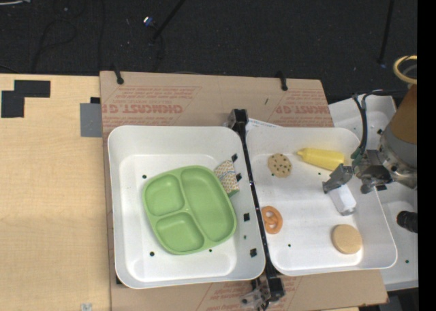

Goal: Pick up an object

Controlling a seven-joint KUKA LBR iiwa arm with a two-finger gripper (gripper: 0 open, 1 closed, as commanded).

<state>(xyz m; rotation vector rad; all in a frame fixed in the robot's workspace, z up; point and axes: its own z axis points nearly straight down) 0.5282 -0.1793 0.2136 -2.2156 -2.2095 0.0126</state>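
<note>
Over the right bin [308, 252], hard by its right wall and about halfway along it: the gripper [354, 184], hung from a grey arm with an orange band, reaching in across that wall. Fingers [337, 181] spread apart, released, with nothing clamped between them. Just below the gripper, on the floor of the right bin near the same wall: a small white object [345, 202], lying tilted, close under one fingertip; cannot tell whether touching. In the far part of the right bin, beside the gripper toward the view's left: a yellow plastic piece [321, 158], lying lengthwise along the far wall. Further left in the right bin, near its far left corner: a chocolate-chip cookie [279, 164], flat and well apart from the gripper. Against the left wall of the right bin, about midway: an orange pretzel [272, 220]. In the near right corner of the right bin: a round tan biscuit [347, 239], flat, apart from the white object. Touching the right bin on its left side, joined by black clips: the left bin [113, 167], with a green three-compartment plate [187, 209] lying flat in it, and a small patterned item [227, 175] tucked at the plate's edge nearest the right bin. Under the right bin and its neighbour: a printed cardboard sheet [204, 99] on the pale wooden bench [48, 187]
</note>
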